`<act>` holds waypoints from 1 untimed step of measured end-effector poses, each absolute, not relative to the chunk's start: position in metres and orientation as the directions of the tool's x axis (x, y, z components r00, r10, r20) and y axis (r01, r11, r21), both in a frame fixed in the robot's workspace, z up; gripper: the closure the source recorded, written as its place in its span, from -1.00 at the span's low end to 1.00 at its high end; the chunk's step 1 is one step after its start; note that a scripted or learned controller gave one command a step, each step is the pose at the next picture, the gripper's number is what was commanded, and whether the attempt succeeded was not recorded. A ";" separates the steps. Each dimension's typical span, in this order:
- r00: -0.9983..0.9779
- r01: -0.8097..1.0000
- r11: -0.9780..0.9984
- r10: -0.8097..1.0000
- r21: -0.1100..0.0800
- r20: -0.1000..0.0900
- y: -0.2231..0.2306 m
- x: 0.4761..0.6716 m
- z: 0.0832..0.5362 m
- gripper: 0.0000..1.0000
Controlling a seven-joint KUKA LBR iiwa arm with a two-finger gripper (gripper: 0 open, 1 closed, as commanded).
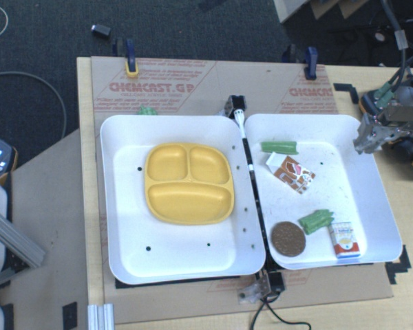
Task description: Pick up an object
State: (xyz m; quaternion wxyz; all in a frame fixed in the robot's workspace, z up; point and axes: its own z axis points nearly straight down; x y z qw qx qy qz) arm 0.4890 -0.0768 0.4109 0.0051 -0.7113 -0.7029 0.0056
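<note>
A grey two-finger gripper hangs over the right rim of the right-hand shallow white plastic bin, its fingers too blurred against the rim to tell whether they are apart or together, and nothing visible between them. Inside that bin lie five loose items: a green bean-like strip near the far wall; just below it a small white and brown patterned packet, tilted; a dark brown round disc near the front edge; a green crumpled piece just beside the disc; and a small white carton with red and yellow print at the front right corner, close to the green piece. All five sit well apart from the gripper. The left-hand shallow white plastic bin bears a yellow three-compartment plastic tray, lying flat near its middle. Both bins rest on a brown cardboard-covered bench
</note>
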 end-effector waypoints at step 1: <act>-0.008 1.000 0.008 1.000 0.007 0.001 -0.006 0.480 0.452 1.00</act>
